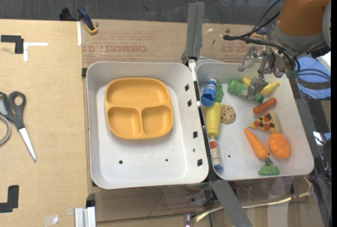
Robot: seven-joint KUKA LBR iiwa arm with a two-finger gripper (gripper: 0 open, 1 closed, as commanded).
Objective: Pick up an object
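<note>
A small green plastic toy bottle (240, 89) is seen lying on its side at the back of the right white bin (300, 163), directly beneath the metal tool (258, 84). Whether the tool is open or closed cannot be told. A yellow toy banana (269, 86) and a red toy sausage (264, 105) lie just beside it. A pizza slice (265, 124), an orange carrot (256, 143) and a round cookie (227, 114) are spread nearer the front. A yellow divided plate (139, 107) is held in the left white bin (105, 168). Grey scissors (16, 120) rest on the tabletop (42, 78).

tray (139, 107) in left bin (100, 168), toys right (clustered)
</note>
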